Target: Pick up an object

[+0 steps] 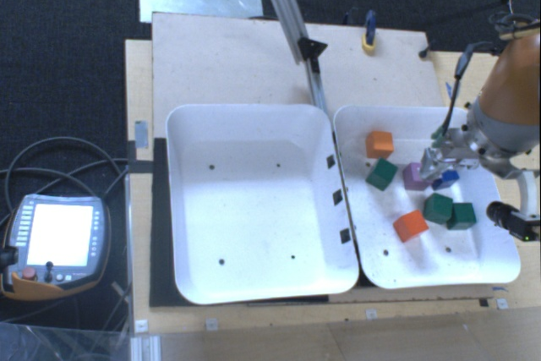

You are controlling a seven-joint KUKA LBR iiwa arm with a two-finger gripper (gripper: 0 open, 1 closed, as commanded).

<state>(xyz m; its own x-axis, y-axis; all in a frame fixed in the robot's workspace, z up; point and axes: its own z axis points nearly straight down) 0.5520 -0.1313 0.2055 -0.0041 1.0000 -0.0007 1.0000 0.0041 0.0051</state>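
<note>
1. The claw [433, 167] hangs low in the right bin [490, 270], its metal tip just over the purple block [413, 176]. Whether it is apart or together I cannot tell; arm and shadow hide the tip.
2. The purple block is the likeliest thing to pick. It lies just left of the claw, touching or nearly touching it, with no clear long axis, so a small shift left and down should do, in my judgement.
3. A small blue piece [448, 177] lies just right of the claw, partly under the arm.
4. Farther from the claw: one green block [382, 174] to the left, beyond the purple one; one orange block [379, 143] up and to the left; another orange block [410, 225] below; two green blocks [438, 208] [461, 216] below and slightly right, touching each other.
5. Count: three green, two orange, one purple, one blue, all in the right bin.
6. The left bin [182, 182] sits well to the claw's left on the table [228, 55]. The single arm reaches in from the right.
</note>
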